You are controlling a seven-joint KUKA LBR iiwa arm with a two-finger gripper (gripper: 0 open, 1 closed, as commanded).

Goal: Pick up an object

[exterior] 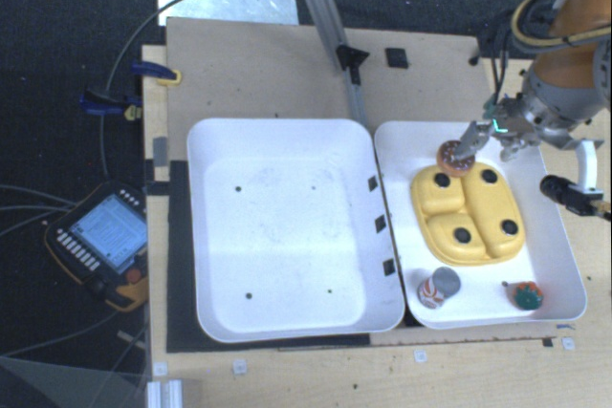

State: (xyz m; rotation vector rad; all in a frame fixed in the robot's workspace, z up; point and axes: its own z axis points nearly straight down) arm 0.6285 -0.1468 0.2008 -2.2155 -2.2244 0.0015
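2 shallow white bins are seen side by side on the tabletop (pixel 287 72). The gripper (pixel 469 148) is lowered over the upper part of the right bin (pixel 559 234), reached in from the right by the grey arm (pixel 564 81). A small round brownish object (pixel 452 157) is seen right at the gripper's tip, touching or just below it; whether it is held, and whether the gripper is open or closed, cannot be told. Just below the gripper lies a large yellow moulded piece (pixel 469 213) with black dots. Farther below are found a small grey and red object (pixel 438 287) and a green and orange one (pixel 526 294). The left bin (pixel 277 225) lies well apart to the gripper's left.
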